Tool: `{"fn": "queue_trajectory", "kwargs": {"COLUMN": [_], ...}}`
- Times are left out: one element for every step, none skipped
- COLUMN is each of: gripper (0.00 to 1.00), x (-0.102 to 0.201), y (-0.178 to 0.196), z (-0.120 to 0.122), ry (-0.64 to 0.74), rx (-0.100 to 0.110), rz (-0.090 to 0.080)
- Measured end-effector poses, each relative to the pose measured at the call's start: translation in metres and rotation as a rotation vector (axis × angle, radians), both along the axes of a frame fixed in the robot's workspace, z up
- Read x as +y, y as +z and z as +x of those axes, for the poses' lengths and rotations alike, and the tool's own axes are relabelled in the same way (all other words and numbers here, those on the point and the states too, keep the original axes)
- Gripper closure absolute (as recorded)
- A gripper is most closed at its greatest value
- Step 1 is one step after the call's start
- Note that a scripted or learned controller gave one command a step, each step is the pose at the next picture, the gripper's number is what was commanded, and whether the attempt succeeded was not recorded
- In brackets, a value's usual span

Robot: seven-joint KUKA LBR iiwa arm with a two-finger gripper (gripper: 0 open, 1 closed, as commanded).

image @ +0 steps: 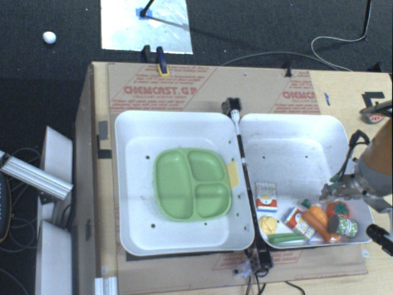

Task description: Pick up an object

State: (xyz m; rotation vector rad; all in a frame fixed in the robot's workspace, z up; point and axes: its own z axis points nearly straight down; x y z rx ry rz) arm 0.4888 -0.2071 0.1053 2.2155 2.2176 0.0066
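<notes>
The arm reaches in over the right bin [288, 134], its gripper [344, 189] low above the toy food heaped in the near right corner; I cannot tell how it stands. A carrot [317, 217] lies there. The left bin [135, 165] holds a green divided plate [190, 183].

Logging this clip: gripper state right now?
Gripper: cannot be told; it sits low at the right bin, beside the toy pile.

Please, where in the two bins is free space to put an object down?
Right bin: its far half is bare. Its near edge is crowded: carton, carrot, can. Left bin: bare margin around the green tray.
</notes>
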Motion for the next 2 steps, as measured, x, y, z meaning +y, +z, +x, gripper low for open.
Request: {"fn": "queue_trajectory", "kwargs": {"gripper": [1.0, 0.0], "x": [0.0303, 0.0302], "y": [0.0967, 0.0962], "z": [-0.0011, -0.0015], "ry": [0.003, 0.002], "rx": [0.004, 0.005], "rz": [0.001, 0.001]}}
